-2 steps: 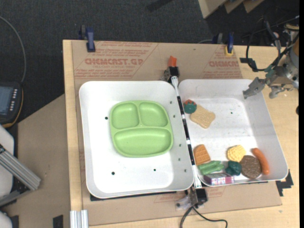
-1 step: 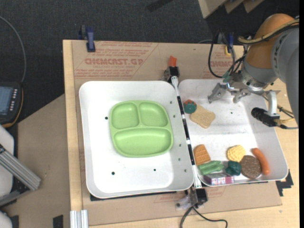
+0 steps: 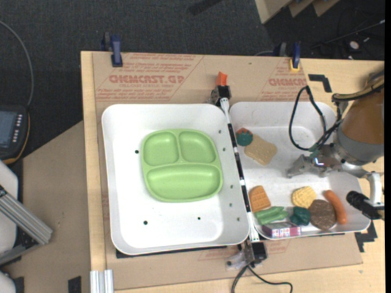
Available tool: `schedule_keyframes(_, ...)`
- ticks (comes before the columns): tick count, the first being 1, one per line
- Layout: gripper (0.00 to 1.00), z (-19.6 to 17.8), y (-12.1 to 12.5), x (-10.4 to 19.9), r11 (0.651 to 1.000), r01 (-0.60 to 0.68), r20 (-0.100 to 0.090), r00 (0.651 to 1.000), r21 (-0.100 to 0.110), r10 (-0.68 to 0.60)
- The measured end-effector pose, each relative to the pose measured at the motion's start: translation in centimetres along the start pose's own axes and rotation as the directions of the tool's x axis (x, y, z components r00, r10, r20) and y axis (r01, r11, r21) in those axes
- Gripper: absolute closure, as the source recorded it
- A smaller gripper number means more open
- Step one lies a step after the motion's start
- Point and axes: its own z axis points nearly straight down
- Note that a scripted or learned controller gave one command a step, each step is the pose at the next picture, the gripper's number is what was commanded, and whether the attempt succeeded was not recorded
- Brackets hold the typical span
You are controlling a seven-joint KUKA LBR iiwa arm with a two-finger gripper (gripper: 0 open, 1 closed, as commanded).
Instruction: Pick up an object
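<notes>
Dark carpet surrounds my bench, where a board carries two shallow white bins side by side. From my remote seat I see the left bin (image 3: 122, 218) holding a green divided plate (image 3: 181, 165), while the right bin (image 3: 275, 112) holds all the toy food: a tan bread slice (image 3: 261, 150) beside a small teal and orange piece (image 3: 244, 137) near the divider, then along the near wall a waffle (image 3: 259, 197), a green bean pod (image 3: 270, 213), a yellow cracker (image 3: 303, 196), a brown patty (image 3: 322, 213) and a sausage (image 3: 336, 206). The gripper (image 3: 303, 165) hangs low over bare floor in the middle of the right bin, its fingers spread apart with nothing between them. So I judge the pick as not yet made; choosing and closing on something remains. Open floor lies around the claw, but the near-wall items sit crowded together and tight against the rim, so the bread looks the easier reach.
</notes>
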Motion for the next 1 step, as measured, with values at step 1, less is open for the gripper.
schedule_keyframes(1,0.0,-0.15,-6.04,0.25,1.0,0.005,-0.001,1.0,-0.007,-0.005)
